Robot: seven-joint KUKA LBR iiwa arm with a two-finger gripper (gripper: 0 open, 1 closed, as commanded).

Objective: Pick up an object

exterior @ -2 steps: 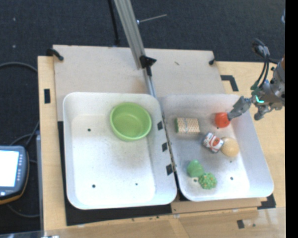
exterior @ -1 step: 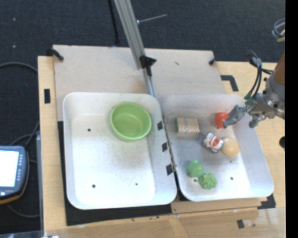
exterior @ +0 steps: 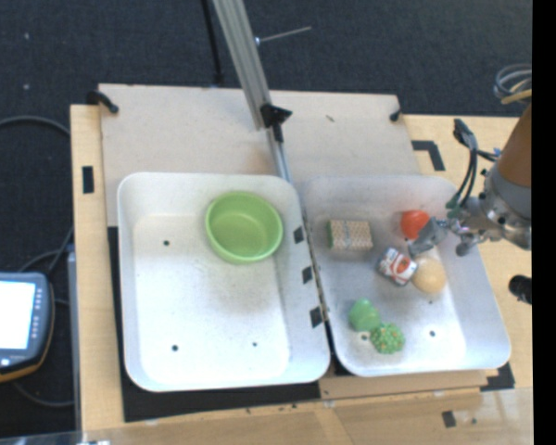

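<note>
Resting on wooden bench (exterior: 371,119): two white bins (exterior: 148,276), dark carpet (exterior: 93,26).

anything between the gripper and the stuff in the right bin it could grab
Nothing visible does. The gripper hangs in the right bin, right beside the red object, the small can and the yellowish ball, with no other item between.

Bowl (exterior: 245,227) in left bin (exterior: 148,341) — alone

bowl (exterior: 245,227) lime green | bins (exterior: 213,341) white (grey-speckled) | block (exterior: 350,235) green-tan checked | ball (exterior: 413,222) orange-red | egg (exterior: 429,276) pale yellow
</note>
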